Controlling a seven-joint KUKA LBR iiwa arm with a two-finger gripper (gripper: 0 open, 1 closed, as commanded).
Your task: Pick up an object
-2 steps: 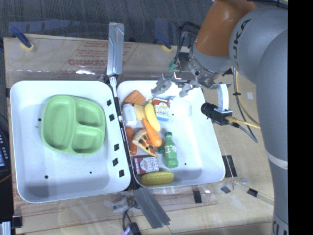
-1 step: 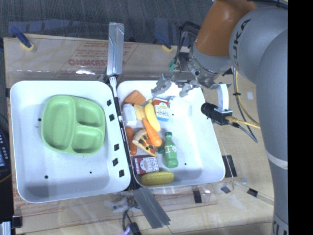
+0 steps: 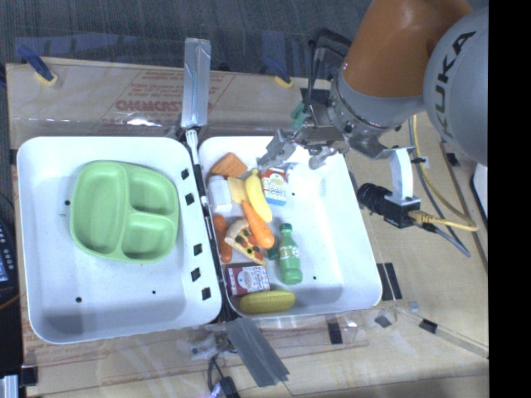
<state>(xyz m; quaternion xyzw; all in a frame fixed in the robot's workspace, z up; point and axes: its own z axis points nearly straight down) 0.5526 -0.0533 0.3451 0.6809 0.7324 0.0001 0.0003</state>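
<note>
- Nearest the camera, at the lower edge of the right-hand shallow white bin (image 3: 348, 247), a yellow toy corn cob (image 3: 265, 302) lies lengthwise along the bin's near wall.
- Just beyond it and touching it sits a small dark red carton with a white label (image 3: 248, 279).
- Beside the carton stands out a small green plastic bottle with a white label (image 3: 288, 255), lying tilted, its cap pointing away from the camera.
- To the left of the bottle a toy pizza slice with red spots (image 3: 241, 240) rests against an orange toy carrot (image 3: 259, 226).
- A yellow toy banana (image 3: 255, 199) lies across the carrot's far end, with a white cylindrical piece (image 3: 219, 193) just to its left.
- A small white carton with red and blue print (image 3: 275, 186) sits right beside the banana, directly under the gripper.
- Farthest in the pile, an orange-brown flat toy piece (image 3: 229, 167) lies near the bin's far left corner.
- The left-hand shallow white bin (image 3: 50, 297) bears a pale green plastic divided plate (image 3: 124, 212) with three compartments.
- The two-finger gripper (image 3: 294, 150) hangs over the far part of the right bin, above the printed carton; its jaws stand apart, with nothing between them.
- Behind it rises the grey arm with its orange band (image 3: 398, 31).
</note>
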